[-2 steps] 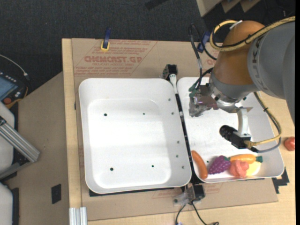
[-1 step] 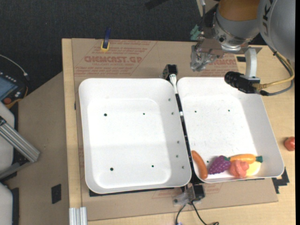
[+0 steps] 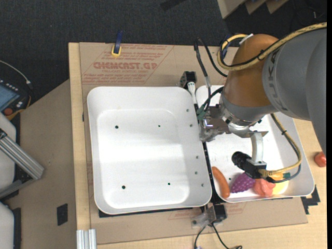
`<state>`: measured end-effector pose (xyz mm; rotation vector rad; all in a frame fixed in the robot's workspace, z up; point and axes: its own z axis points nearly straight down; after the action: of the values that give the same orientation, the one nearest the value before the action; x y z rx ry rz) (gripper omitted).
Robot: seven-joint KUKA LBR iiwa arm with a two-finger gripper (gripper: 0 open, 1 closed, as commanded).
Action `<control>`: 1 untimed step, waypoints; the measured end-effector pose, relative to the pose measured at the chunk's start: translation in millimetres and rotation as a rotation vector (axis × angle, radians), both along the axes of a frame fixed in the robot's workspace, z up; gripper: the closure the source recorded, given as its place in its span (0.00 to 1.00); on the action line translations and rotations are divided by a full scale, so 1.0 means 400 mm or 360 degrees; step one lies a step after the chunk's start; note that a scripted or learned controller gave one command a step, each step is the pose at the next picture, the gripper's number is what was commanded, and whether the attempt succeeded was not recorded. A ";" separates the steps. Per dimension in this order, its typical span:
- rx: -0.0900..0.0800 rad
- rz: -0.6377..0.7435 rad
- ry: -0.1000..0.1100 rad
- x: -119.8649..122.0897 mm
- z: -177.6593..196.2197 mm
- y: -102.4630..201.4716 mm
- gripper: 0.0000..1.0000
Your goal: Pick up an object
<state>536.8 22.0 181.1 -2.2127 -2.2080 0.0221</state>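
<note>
The arm hangs over the right bin [image 3: 295, 139], its grey and orange wrist covering most of the bin's middle. My gripper [image 3: 210, 130] sits low at the bin's left wall, near the divide between the two bins. Along the right bin's front edge lie an orange carrot-like piece [image 3: 220, 182], a purple grape bunch [image 3: 241, 183], a pink-red item [image 3: 263, 187] and a bit of something yellow [image 3: 280, 189]. The gripper is apart from all of these, farther back in the bin.
The left bin [image 3: 140, 144] is a shallow white tray with small dark dots on its floor. Both bins rest on a cardboard sheet [image 3: 129, 61]. A small orange object [image 3: 320, 160] lies outside the right bin at the far right.
</note>
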 end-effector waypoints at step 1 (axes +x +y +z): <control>-0.0001 0.0009 -0.0039 0.047 0.103 0.083 0.00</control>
<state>555.8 55.1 222.4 -2.2191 -2.2269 -0.0047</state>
